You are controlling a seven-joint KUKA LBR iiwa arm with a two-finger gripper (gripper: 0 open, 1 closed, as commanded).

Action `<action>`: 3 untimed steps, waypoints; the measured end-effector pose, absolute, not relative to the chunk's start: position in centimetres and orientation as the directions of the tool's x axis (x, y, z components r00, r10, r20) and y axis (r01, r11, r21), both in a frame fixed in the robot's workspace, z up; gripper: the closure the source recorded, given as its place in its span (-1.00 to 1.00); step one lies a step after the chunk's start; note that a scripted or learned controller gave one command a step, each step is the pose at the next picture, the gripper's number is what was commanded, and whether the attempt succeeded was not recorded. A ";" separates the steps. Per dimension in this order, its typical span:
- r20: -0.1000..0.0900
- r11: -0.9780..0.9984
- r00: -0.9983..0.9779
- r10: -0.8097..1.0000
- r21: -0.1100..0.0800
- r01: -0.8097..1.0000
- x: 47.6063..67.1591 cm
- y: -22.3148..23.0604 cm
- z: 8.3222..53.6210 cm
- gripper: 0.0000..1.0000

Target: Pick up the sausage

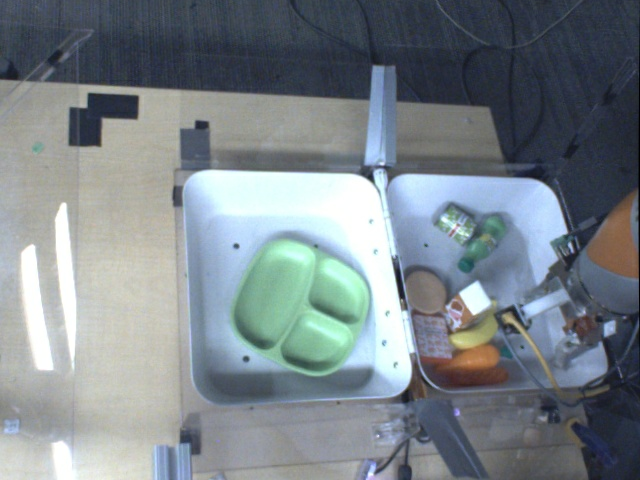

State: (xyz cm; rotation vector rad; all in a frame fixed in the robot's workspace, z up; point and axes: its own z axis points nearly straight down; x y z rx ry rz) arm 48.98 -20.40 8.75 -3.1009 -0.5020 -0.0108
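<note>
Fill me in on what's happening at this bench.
The arm reaches in over the right bin, which holds a sausage at its near edge beside a banana, a carrot, a can and a bottle. Nothing is lifted. The left bin holds a green tray.

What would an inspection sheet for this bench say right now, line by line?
Surface: wooden bench bearing two white bins, the left bin and the right bin.
Job's things: sausage, reddish, lying by the right bin's near wall under a banana.
Clutter: green divided plate in the left bin; can, green bottle, round brown disc and small carton in the right bin.
Grippers: arm over the right bin's right side; fingers too unclear to judge.
Cables: black cables on the floor; yellow cable near the arm.
Surroundings: dark carpet.
</note>
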 end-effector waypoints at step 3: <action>0.012 -0.945 0.945 0.326 0.006 0.326 51.7 -20.3 11.0 1.00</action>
